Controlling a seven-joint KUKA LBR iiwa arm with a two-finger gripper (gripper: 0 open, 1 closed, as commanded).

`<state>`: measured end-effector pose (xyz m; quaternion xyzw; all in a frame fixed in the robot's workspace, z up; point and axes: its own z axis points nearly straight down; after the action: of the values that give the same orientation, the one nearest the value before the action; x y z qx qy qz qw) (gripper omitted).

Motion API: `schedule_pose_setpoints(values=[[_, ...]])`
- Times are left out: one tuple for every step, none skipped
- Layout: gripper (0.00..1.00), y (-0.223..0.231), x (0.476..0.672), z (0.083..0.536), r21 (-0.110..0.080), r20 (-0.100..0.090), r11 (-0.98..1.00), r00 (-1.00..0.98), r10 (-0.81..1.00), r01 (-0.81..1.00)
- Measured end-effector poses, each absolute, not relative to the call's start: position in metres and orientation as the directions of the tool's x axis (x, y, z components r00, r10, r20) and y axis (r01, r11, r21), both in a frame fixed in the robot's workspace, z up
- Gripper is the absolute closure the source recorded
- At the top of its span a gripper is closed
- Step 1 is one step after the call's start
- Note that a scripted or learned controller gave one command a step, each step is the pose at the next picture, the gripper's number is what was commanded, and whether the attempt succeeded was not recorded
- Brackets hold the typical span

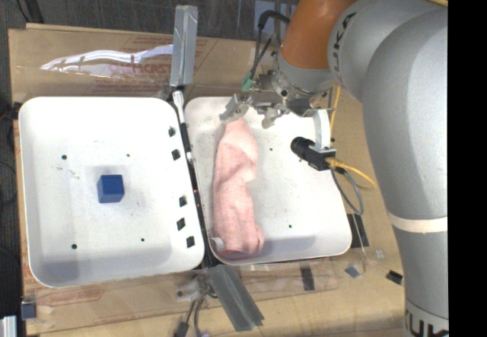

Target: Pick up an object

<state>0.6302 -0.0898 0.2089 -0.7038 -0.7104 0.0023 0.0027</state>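
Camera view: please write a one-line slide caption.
KUKA arm's gripper at the top end of a pink cloth in the right bin; blue cube in left bin.

You are looking at a brightly, evenly lit bench, where both white bins sit near overexposure and cast only soft, faint shadows. Glare streaks the plastic film on the cardboard, and the picture is slightly soft and grainy throughout.

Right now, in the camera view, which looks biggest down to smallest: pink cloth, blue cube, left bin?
1. left bin
2. pink cloth
3. blue cube
The gaps are wide, so the ranking is sure.
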Motion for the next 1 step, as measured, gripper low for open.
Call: schedule_pose_setpoints(values=[[0.00, -0.1327, 0.6566, 0.0903, -0.002, 0.000, 0.134, -0.134, 0.991, 0.991]])
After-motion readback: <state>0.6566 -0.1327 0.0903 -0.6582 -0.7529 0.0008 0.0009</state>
